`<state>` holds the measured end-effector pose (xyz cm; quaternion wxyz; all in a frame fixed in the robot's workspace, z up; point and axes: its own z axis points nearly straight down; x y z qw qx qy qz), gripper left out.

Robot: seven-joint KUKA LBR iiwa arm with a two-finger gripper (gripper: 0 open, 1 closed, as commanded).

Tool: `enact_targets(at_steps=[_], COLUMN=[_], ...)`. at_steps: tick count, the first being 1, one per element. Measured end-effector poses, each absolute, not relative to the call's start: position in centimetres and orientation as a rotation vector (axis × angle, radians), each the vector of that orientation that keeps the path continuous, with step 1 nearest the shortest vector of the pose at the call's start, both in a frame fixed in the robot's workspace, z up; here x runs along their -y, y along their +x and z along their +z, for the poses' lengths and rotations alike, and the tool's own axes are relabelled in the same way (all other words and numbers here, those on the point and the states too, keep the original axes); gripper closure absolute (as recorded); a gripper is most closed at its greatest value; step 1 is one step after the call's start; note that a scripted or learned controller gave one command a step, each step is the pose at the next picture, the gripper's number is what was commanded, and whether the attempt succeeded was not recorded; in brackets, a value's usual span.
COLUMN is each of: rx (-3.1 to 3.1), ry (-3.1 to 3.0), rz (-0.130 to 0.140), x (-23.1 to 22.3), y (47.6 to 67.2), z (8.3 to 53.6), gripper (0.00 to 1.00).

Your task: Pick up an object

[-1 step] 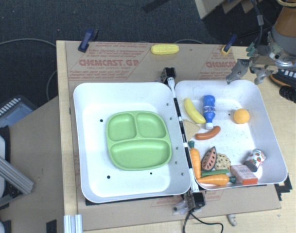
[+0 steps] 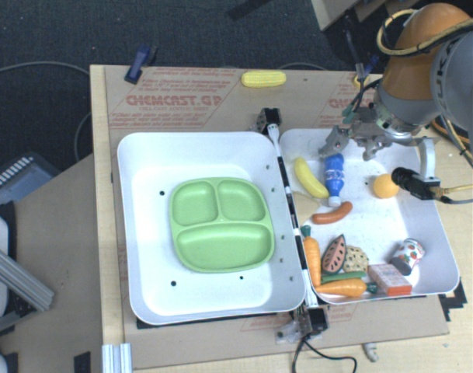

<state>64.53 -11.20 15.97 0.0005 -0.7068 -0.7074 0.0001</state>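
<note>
The tool (image 2: 351, 141) hovers just above the blue bottle (image 2: 334, 176), its fingers apparently spread and gripping nothing; a banana (image 2: 308, 177) lies left of the bottle.

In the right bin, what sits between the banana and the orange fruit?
In the camera view, the blue and white bottle lies between the banana and the orange fruit, with bare bin floor on its right.

Red print on the bench board
The brown board (image 2: 189, 99) under the white bins carries red lettering reading "CHEMCAST G.P" just behind the left bin (image 2: 143, 150), with smaller red lines below it too faint to read; similar red print behind the right bin (image 2: 446, 263) is illegible.
</note>
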Motion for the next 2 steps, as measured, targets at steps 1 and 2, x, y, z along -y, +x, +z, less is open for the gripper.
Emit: enact_targets(at_steps=[1, 2], rx=[2.227, 2.224], ry=[-2.224, -2.223], rz=[-0.006, -0.003], x=[10.09, 10.05], y=[64.96, 64.83], z=[8.86, 9.6], gripper=[0.0, 1.0])
